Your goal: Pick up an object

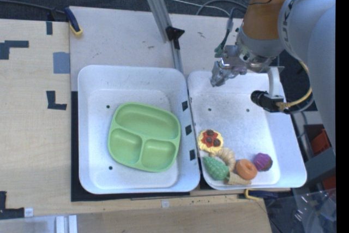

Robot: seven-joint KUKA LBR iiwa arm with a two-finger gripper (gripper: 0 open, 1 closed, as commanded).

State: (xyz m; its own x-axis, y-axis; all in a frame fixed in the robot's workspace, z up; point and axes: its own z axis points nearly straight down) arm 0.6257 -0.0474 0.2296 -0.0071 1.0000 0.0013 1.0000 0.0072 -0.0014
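The gripper (218, 79) hangs over the right bin (283, 133) near its twelve o'clock rim, nothing beneath it but bare white floor. Whether the claw is open or closed, I cannot tell from this angle; nothing is visibly held.

All the pickings sit down at six o'clock in that bin: a small toy pizza (210, 140) with red toppings, a green knobbly toy (216, 168) just below it, a tan piece (226, 156) touching both, an orange doughnut-like toy (246, 169) and a purple toy (263, 161) at the cluster's three o'clock end. Over in the left bin (92, 117) lies a green divided plate (144, 136).

My call: the approach is yet to come. The purple toy looks the best bet, standing slightly apart from its neighbours, so fingers can drop either side cleanly. The arm needs to travel toward six o'clock, centre over one piece, descend straight and avoid the crowded middle, where a finger could land on top of a toy.
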